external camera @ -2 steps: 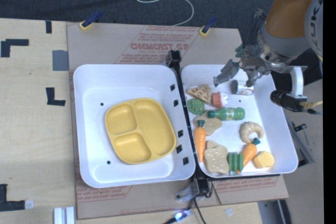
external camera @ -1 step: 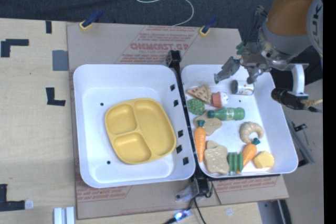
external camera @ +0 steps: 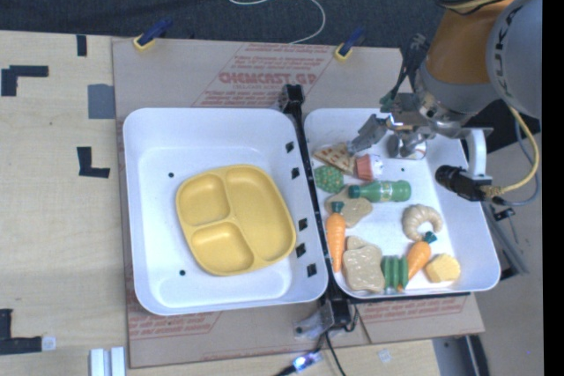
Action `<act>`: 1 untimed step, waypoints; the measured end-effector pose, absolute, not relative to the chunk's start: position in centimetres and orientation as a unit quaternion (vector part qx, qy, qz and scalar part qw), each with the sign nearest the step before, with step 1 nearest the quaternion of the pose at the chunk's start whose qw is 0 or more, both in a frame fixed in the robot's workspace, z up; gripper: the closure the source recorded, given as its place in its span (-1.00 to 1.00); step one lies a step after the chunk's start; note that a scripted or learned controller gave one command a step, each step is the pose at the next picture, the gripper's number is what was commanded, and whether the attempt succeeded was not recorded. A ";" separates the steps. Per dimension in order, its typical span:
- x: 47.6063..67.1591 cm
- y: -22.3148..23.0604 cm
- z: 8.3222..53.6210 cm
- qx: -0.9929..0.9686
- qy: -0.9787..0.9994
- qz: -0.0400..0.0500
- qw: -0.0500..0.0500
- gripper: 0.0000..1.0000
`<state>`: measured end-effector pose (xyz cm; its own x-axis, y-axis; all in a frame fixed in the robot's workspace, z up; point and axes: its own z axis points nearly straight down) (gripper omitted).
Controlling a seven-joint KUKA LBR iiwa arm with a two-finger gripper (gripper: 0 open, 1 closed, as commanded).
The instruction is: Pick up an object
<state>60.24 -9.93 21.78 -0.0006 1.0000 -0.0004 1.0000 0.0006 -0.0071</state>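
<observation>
My gripper hangs over the back of the right bin, its fingers open with nothing between them. Just below and left of it lie a toast-like wedge and a small red and white piece. A green bottle lies across the bin's middle. Further forward are a green round item, a tan slice, a carrot, a croissant, a bread-like piece, a second carrot, a green pod and a yellow block.
The left bin holds a yellow divided plate. A black divider runs between the bins. The arm's orange band and cabling stand over the right bin's back right corner. A white cable lies behind the bench.
</observation>
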 end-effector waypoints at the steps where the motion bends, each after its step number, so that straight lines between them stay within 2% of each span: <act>1: 60.6 -9.3 15.6 -0.706 -0.708 0.003 0.003 -1.00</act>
